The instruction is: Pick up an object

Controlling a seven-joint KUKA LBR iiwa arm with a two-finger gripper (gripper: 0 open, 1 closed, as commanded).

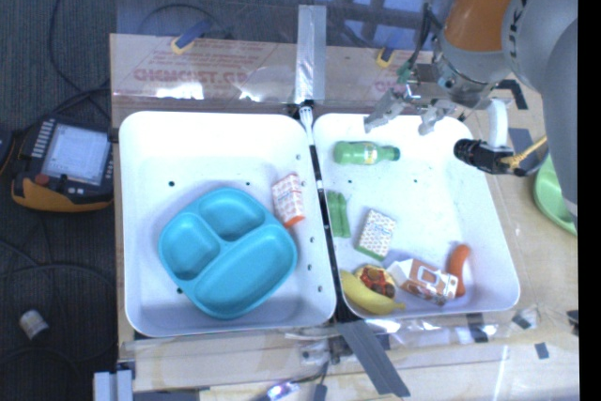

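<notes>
Front edge of the right bin (488, 202) has the banana (368, 294) with a small red pack lying on it, next to a little carton (427, 281) and an orange-red sausage thing (457, 262). A bit further back sits a green-white packet (377, 233) and a green stick (338, 214) along the divider. Left bin (141, 202) has the blue divided plate (228, 251) and a small orange carton (288, 199). At the far end lies a green bottle (364, 152) on its side, and the gripper (413, 115) hangs just above and behind it, fingers spread apart, holding nothing.
</notes>
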